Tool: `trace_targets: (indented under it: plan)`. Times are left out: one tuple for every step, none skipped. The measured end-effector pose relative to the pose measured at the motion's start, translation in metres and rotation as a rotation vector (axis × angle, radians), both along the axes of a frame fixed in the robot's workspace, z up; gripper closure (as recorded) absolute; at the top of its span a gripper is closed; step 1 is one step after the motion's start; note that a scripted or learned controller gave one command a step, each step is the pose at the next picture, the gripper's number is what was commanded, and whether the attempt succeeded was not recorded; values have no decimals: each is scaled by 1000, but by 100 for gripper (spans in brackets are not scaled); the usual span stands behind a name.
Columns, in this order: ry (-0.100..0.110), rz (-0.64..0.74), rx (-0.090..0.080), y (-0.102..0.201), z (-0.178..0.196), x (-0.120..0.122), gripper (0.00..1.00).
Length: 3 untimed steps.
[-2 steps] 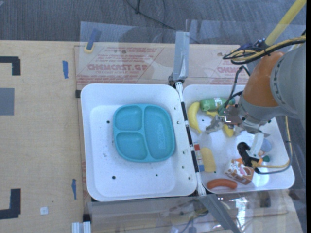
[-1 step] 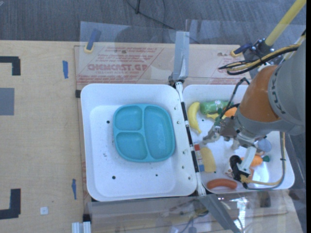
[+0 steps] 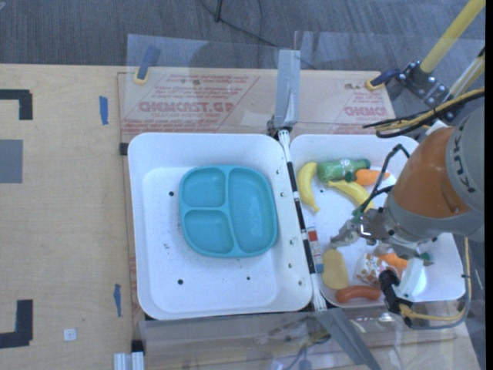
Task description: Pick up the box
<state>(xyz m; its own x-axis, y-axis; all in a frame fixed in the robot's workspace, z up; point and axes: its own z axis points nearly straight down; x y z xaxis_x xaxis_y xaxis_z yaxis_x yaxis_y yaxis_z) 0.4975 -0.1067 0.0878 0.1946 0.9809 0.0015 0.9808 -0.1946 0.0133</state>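
Nearest, along the front wall of the right bin (image 3: 445,277): a red sausage-shaped piece (image 3: 358,293), lying flat. Just behind it, a tan rounded piece (image 3: 334,268) and, beside that to the right, what looks like the box (image 3: 370,268), small, white with orange print, partly hidden under the wrist. Above these, the gripper (image 3: 356,233), low over the middle of the bin and pointing left, not seen touching the box; open or closed cannot be told. Behind it, the arm (image 3: 431,187), grey and orange. To the left, the left bin (image 3: 146,206) with a teal divided plate (image 3: 229,210). Farther back in the right bin: two bananas (image 3: 306,185), a green bottle (image 3: 343,168) and an orange piece (image 3: 370,177), close together.
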Motion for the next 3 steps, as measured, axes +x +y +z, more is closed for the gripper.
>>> trace_targets:
  plan:
    - [4, 84, -4, 13, 0, 110, 0]
    - [5, -87, 1, -9, 0, 33, 0]
    - [5, -120, -4, 9, -1, 59, 0]
